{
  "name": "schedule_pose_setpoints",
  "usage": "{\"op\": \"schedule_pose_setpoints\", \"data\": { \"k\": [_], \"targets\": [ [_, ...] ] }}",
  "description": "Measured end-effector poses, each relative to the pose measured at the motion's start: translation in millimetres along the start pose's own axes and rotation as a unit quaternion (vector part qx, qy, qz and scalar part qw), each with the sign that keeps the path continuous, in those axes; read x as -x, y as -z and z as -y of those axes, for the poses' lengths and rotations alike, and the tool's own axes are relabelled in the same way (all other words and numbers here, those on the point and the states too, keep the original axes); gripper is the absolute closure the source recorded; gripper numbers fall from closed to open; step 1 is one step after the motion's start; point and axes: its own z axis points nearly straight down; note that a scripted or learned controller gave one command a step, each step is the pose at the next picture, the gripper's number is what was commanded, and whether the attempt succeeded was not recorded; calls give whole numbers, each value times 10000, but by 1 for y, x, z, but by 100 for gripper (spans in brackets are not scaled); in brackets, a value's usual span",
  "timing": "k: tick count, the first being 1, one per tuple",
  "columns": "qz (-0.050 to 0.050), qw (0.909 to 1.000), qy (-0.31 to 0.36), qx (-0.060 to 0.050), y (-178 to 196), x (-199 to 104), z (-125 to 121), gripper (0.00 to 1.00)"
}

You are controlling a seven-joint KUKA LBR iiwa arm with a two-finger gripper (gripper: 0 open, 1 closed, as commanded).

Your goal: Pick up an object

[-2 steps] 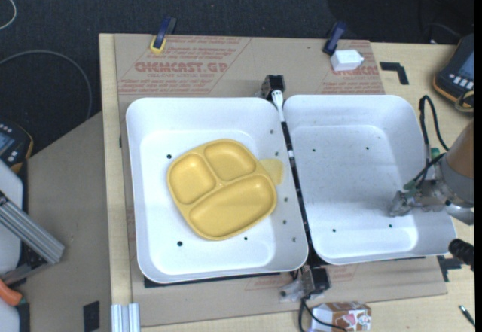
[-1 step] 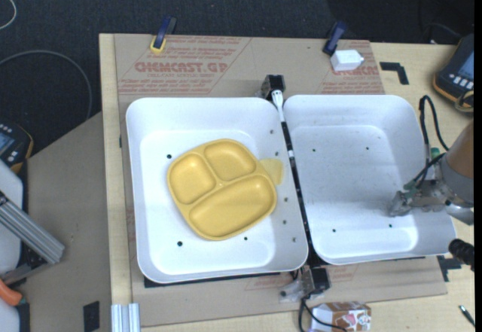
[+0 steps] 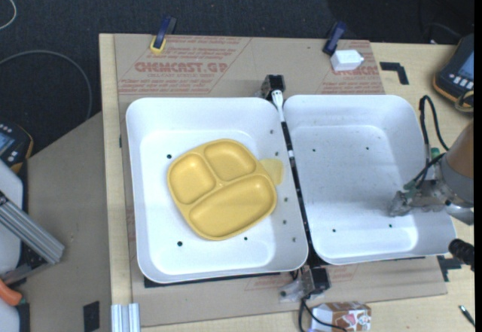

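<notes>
Yellow divided plate (image 3: pixel 221 189): three compartments, glossy, rounded corners, lying flat and slightly rotated in the middle of the left bin (image 3: pixel 151 248). A small pale yellow piece (image 3: pixel 273 169) pokes out at its right edge, touching it. Gripper (image 3: pixel 403 202) sits low over the right bin (image 3: pixel 354 135), near that bin's right wall, well apart from the plate. Jaws: state cannot be told; nothing visible between them. Both bins rest on the brown counter (image 3: pixel 226 59). The bins' adjoining walls lie between gripper and plate.
</notes>
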Motion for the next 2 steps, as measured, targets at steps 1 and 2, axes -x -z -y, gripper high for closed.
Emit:
{"op": "schedule_pose_setpoints", "data": {
  "k": [1,2],
  "targets": [
    [0,10000,0,0,0,0,0,100],
    [0,10000,0,0,0,0,0,100]
  ]
}}
